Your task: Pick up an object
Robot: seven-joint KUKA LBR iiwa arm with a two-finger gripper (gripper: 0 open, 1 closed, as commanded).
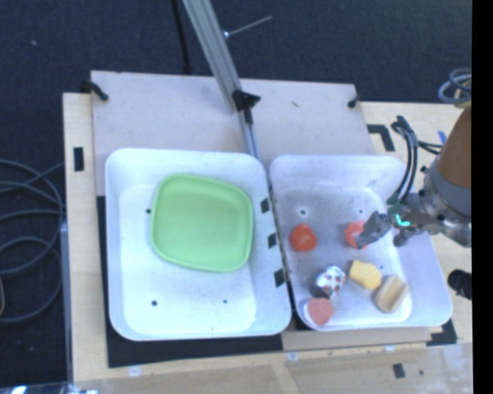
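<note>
The gripper [376,230], mid-right of frame w/ fingers' state impossible to tell, sits by an orange piece [354,234] & could nudge it away instead of grasping.

a robotics lab, by the look of it: a plywood bench [189,105] on dark carpet [33,39], two white bins [123,302] fixed side by side, loose cables [16,212] on the floor (left side), and an aluminium mast [209,35].

Tool [384,230] over right bin [329,175], beside orange ball [354,234].
</note>
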